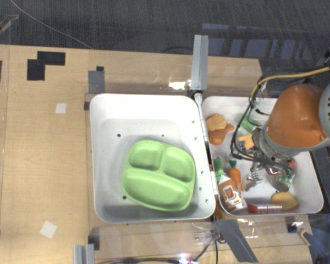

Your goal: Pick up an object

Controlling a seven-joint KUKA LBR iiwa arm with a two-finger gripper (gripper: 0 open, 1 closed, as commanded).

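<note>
The right bin (317, 191) holds several small items. A tan bread-like piece (216, 123) lies at its far left corner, and a yellow block (245, 142) sits partly under the arm. An orange carrot (235, 176) and a brown-labelled bottle (231, 194) lie along the left wall. A red bar (264, 208) and a tan potato-like piece (284, 201) rest by the near wall. My gripper (259, 171) hangs low over the middle of this bin, just right of the carrot, below the orange band (294, 117). The arm hides what lies beneath it.
The left bin (107, 147) holds a green divided plate (159, 175) near its front right. A grey post (199, 65) stands behind the wall between the bins. Black cables (247, 122) loop off the wrist over the right bin. Wooden bench surrounds both bins.
</note>
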